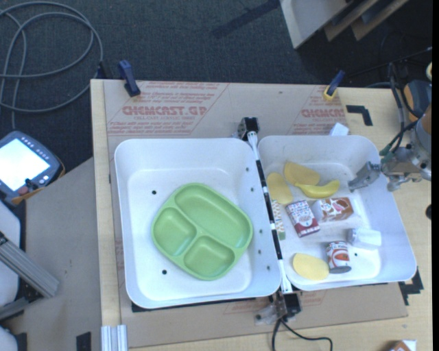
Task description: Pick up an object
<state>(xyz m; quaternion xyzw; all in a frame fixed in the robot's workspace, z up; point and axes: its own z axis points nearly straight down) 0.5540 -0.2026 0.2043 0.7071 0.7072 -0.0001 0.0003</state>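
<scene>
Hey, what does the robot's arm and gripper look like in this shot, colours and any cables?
At the view's right edge, the gripper is a grey metal piece tapering to a dull, darker tip over the right bin. Behind it sits a bulkier grey wrist block. Thin dark cables loop above it beside a rounded, tan-edged part. I see no markings.

Floor: dark grey carpet (206,41) runs across the top and down the left side.
Cables: grey cable (48,48) loops over the carpet at top left.
Table: light wooden table (99,206) covered with a printed cardboard sheet (171,110).
Clamps: a blue clamp (128,77) and a yellow-blue clamp (333,85) pin the sheet's far edge.
Left edge: a small lit screen (24,166) beside the table.
Top right: pale furniture (329,17).
Light: even, soft shadows.
</scene>
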